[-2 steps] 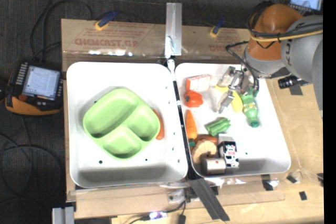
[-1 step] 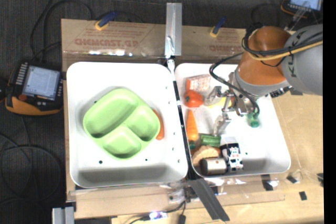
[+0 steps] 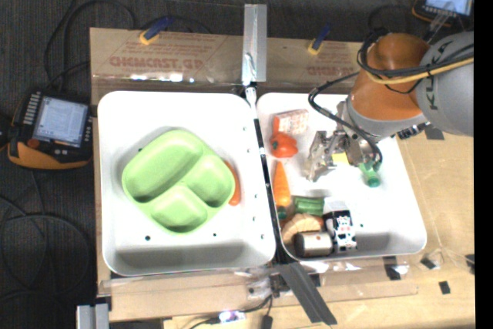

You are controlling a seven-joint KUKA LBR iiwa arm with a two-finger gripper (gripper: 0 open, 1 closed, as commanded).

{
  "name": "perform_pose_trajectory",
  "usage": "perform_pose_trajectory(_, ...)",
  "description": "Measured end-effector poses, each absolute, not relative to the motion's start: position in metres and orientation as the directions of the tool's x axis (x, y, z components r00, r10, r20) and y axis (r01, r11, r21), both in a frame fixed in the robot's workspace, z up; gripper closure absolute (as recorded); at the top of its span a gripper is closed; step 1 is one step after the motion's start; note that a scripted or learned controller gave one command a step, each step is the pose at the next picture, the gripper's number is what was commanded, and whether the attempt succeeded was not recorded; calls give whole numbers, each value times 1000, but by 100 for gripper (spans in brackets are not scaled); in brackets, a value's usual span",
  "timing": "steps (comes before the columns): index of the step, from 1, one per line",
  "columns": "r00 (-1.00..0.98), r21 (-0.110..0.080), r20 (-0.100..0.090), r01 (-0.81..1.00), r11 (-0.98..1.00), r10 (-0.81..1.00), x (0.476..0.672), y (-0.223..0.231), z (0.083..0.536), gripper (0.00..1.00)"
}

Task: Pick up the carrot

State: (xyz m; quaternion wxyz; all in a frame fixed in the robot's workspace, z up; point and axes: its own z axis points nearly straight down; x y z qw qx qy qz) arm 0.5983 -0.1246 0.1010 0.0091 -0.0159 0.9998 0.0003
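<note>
The carrot point(image 3: 282, 185) lies along the left wall of the right bin point(image 3: 400, 200), orange, pointing away from me, just below a red tomato point(image 3: 283, 145). My gripper point(image 3: 320, 162) hangs over the middle of the right bin, a short way right of the carrot and apart from it. Its metal fingers point(image 3: 314, 158) stand open, and nothing is between them.
Around the carrot lie a green vegetable point(image 3: 308, 205), a bread roll point(image 3: 300, 224), a brown can point(image 3: 312, 244) and a black-and-white block point(image 3: 343, 231). A pink packet point(image 3: 291, 122) and a green bottle point(image 3: 372, 175) are nearby. The left bin holds a green divided plate point(image 3: 177, 179) with an orange piece point(image 3: 234, 190) at its edge.
</note>
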Motion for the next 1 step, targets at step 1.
perform_pose_trajectory(1, -992, 2, -5, -124, 992, -124, 613, -30, 185, 100)
